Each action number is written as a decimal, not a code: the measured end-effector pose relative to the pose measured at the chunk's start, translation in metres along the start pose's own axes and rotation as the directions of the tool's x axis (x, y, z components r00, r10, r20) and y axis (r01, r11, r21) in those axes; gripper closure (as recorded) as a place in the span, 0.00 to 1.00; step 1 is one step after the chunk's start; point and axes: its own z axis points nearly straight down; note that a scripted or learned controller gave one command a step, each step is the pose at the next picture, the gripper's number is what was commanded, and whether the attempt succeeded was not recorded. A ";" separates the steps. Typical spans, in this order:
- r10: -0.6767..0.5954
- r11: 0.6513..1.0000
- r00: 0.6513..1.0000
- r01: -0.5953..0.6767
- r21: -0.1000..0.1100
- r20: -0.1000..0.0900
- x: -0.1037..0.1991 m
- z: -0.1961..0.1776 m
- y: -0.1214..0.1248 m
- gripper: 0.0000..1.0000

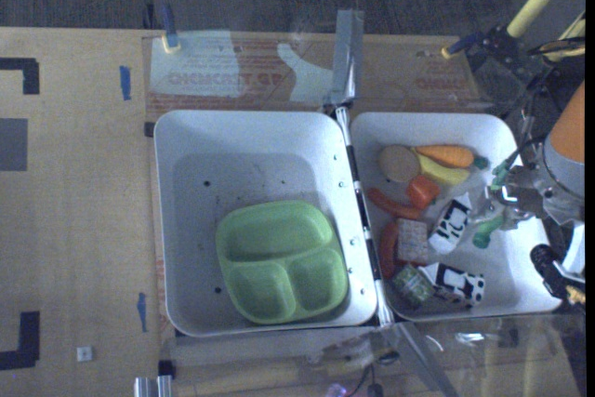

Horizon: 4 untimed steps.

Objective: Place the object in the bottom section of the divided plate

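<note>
Two white bins side by side on the tan surface (74,200): left bin (172,200) with the green divided plate (274,260) lying flat in its near right part, one long section on the plate's far side and two smaller ones on its near side; right bin (509,133) with a heap of toy groceries. Cannot tell which of the heap counts as the object to be placed; all of it well apart from the plate, with the two bin walls between. Over the right side of the right bin, the fingers (497,205), reaching in from the right under the grey and orange arm (569,144); open or closed, impossible to tell, and likewise whether anything sits between them. Just left of the fingers, a white bottle with black marks (451,223), tilted. Farther left and far: a carrot (446,155), a yellow piece (444,173) touching it, a tan round piece (398,163), an orange-red piece (421,191), a long red pepper (392,204). Nearer: a pinkish square packet (412,240), a green packet (411,284) and a black-and-white box (461,284) beside it.
</note>
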 end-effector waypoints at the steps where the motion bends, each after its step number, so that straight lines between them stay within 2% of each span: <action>1: -0.152 0.988 0.988 0.152 0.002 -0.001 0.062 0.015 0.012 1.00; 2: -0.273 0.962 0.962 0.273 0.001 -0.001 0.001 0.061 0.003 1.00; 3: -0.123 0.992 0.992 0.123 0.000 -0.001 0.099 0.010 0.014 1.00; 4: -0.173 0.985 0.985 0.173 0.002 -0.001 0.161 0.010 0.004 1.00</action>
